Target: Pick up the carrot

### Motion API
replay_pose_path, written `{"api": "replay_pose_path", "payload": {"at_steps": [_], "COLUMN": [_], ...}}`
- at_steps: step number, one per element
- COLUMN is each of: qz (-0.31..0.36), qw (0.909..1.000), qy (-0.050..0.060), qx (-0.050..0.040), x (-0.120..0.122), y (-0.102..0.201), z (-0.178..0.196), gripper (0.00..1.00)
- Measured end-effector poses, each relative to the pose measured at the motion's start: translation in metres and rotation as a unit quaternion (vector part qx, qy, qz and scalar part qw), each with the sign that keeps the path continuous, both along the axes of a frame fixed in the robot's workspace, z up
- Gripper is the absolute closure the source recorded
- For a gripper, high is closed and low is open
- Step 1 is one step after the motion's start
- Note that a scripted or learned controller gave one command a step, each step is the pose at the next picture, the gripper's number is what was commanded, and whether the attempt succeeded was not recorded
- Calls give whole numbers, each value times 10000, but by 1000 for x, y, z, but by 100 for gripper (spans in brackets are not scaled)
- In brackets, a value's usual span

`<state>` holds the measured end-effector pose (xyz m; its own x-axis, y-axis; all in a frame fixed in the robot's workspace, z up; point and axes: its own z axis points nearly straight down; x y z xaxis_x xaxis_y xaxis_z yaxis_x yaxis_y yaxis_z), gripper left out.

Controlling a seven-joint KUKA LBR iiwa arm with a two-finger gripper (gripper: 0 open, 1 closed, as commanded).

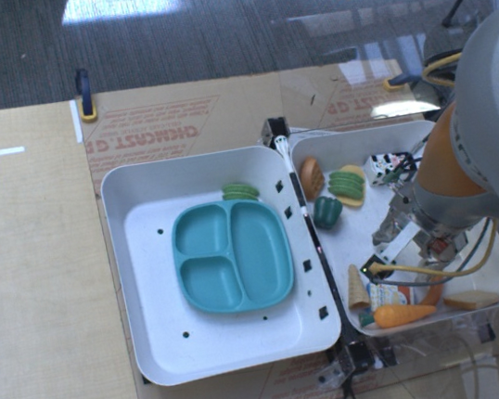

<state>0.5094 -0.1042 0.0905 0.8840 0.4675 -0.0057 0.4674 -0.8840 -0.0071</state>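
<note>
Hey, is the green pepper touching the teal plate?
Apart. The camera view shows the pepper in the right bin and the plate in the left bin, with the bins' walls between them.

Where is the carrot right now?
In the camera view the carrot lies in the right bin, along its bottom wall, between a tan cone on its left and a pale block on its right.
</note>
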Motion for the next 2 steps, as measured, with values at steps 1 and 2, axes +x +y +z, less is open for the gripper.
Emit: {"api": "replay_pose_path", "payload": {"at_steps": [1,2], "qz": [44,143], "qw": [10000,9999], "qy": [15,-13], "qx": [4,-14], "x": [1,36], "y": [0,106], "z": [8,100], "gripper": [100,100]}}
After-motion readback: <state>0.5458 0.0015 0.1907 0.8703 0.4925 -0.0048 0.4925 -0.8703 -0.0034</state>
